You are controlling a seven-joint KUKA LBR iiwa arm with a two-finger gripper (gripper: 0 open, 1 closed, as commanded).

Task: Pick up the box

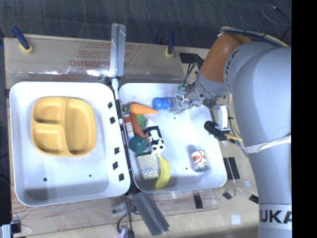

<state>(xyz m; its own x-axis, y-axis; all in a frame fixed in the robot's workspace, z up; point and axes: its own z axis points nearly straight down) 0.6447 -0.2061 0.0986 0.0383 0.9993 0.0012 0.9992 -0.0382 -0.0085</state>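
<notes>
One box point(147, 166) hugs the right bin's point(210, 182) left wall — crowded; jaws point(181, 101) hover well apart, state unclear.

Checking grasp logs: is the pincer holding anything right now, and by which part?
Cannot tell. The pincer sits at the blue bottle in the right bin; no hold is visible. The box lies apart, untouched.
</notes>
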